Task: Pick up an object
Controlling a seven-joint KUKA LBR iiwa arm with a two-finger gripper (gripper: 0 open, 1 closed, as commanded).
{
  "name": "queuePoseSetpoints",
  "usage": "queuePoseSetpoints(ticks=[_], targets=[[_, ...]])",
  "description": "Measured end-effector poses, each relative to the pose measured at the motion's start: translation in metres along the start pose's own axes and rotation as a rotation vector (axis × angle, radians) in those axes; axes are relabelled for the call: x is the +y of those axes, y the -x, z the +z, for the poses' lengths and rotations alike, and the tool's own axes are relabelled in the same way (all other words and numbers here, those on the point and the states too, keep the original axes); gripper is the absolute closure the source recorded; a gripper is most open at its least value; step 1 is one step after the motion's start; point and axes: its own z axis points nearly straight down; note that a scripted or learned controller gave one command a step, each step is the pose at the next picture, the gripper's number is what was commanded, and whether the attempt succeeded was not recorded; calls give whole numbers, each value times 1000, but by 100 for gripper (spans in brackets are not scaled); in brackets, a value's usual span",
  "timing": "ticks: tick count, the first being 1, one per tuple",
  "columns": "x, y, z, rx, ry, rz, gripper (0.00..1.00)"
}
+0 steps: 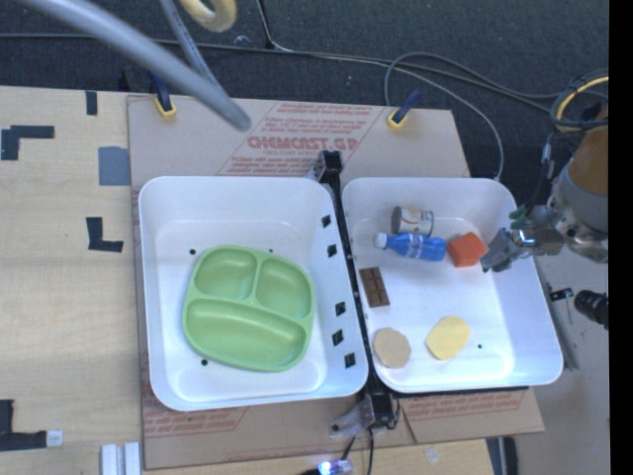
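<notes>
The gripper (497, 252) hangs over the right rim of the right bin (524, 364), just beside an orange block (466, 249); whether it is spread or pressed together cannot be told, and nothing shows between its tips. Left of the block lies a blue bottle (415, 246) with a white cap, and behind it a small can (412, 219) with an unreadable label. A brown bar (373, 286), a tan disc (392, 347) and a yellow piece (448, 337) lie nearer the front. The left bin (158, 206) holds a green 3-compartment plate (248, 307). The cardboard sheet (297, 132) beneath reads "CHEMCAST GP" in red.
</notes>
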Motion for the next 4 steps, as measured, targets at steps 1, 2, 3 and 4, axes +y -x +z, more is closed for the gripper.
queuePoseSetpoints(ticks=[1,2,3,4], targets=[[0,-54,-8,4,-4,-5,100],[-10,-107,-13,3,-6,-5,100],[-4,-164,-10,3,-6,-5,100],[-10,-213,5,3,-8,-4,100]])
